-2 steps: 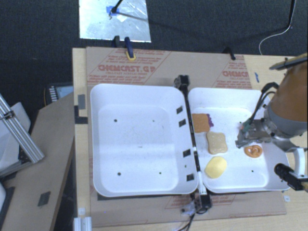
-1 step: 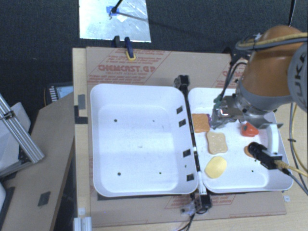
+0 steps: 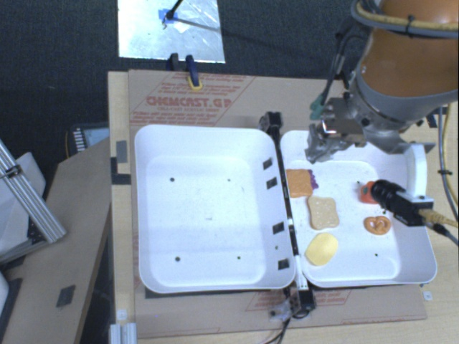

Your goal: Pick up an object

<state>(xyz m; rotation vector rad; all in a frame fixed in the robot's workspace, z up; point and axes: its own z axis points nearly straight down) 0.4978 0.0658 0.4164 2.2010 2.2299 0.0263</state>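
The arm [image 3: 405,49] enters from the right, cut off by the top and right edges; its orange band fills the upper corner. The hand [image 3: 321,149] hangs over the far left part of the right bin [image 3: 358,272]; it is dark and blurred, and how its grip stands cannot be told. Nothing is seen between its tips.

The right bin, shallow white plastic with rounded corners, holds the objects. An orange square slab [image 3: 299,183] lies near the dividing edge, with a small purple piece [image 3: 313,178] just beside it, mostly hidden. Below it lies a tan, bread-shaped slice [image 3: 323,211], and below that a yellow oval disc [image 3: 322,249]. Toward the right wall sit a pretzel-shaped brown item [image 3: 377,225] and an orange-red item [image 3: 368,192], partly covered by a black fitting [image 3: 398,202] with a cable.

The left bin [image 3: 208,210] shows a bare white floor with small dark dots. Both bins rest on cardboard [image 3: 193,99] printed in red letters, on the bench [image 3: 68,213].
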